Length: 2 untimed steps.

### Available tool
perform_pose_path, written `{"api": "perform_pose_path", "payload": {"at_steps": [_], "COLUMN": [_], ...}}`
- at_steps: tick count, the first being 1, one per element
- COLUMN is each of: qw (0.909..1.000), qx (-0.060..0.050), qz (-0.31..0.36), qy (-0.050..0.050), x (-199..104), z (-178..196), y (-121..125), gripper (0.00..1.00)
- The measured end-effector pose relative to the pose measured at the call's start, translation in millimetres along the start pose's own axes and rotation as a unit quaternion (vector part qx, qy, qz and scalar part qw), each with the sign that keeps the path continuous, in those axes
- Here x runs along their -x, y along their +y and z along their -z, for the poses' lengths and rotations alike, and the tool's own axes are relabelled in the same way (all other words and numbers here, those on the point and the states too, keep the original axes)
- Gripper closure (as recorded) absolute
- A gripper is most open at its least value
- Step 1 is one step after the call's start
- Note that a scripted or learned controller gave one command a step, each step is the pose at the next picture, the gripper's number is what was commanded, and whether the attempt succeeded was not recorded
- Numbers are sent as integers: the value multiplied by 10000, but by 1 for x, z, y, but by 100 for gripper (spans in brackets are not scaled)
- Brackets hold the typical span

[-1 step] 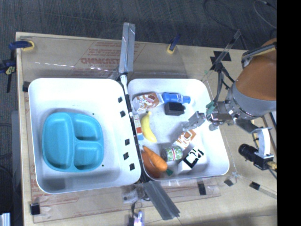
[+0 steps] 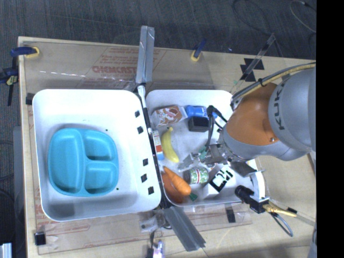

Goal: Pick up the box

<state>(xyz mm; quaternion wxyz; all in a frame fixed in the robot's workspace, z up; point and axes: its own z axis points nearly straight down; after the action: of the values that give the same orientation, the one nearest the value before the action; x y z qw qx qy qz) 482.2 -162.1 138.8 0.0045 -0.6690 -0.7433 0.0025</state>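
The gripper (image 2: 217, 165) is low inside the right bin (image 2: 215, 94), tucked under the grey and orange wrist. The wrist's bulk hides it from above, so how wide it stands cannot be told, and nothing can be seen held in it. Touching it or just beside it, on the near side, are a small can (image 2: 198, 175) with a green label and a black-and-white piece (image 2: 219, 180) (whether that is a loose item or part of the tool is unclear).

A little further out, toward the bin's far wall, lies a small black box (image 2: 198, 123), most likely the task's thing. It sits flat, apart from the gripper, with a blue item (image 2: 194, 112) just behind it. Beyond the can, toward the divider, are a carrot (image 2: 176, 183), a banana (image 2: 170, 145) and a snack packet (image 2: 167, 114). Well away, in the left bin (image 2: 40, 144), rests a blue divided plate (image 2: 83, 161).

The step in hand looks like the descent or search before a grasp, with the box not yet taken. The next move probably calls for shifting toward the far wall, centring over the black box and clearing the blue item.

The letters "KU" can be read on the arm (image 2: 285, 117). Red print on the bench board (image 2: 115, 66) is too faint to read, as is the can's label.
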Motion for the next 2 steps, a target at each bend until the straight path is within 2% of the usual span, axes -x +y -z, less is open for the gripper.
{"api": "perform_pose_path", "payload": {"at_steps": [1,2], "qw": [9991,10000], "qx": [21,-4], "qz": [435,17], "qy": [-11,-6], "x": [25,-20], "z": [111,27], "y": [7,38], "gripper": [0,0]}}
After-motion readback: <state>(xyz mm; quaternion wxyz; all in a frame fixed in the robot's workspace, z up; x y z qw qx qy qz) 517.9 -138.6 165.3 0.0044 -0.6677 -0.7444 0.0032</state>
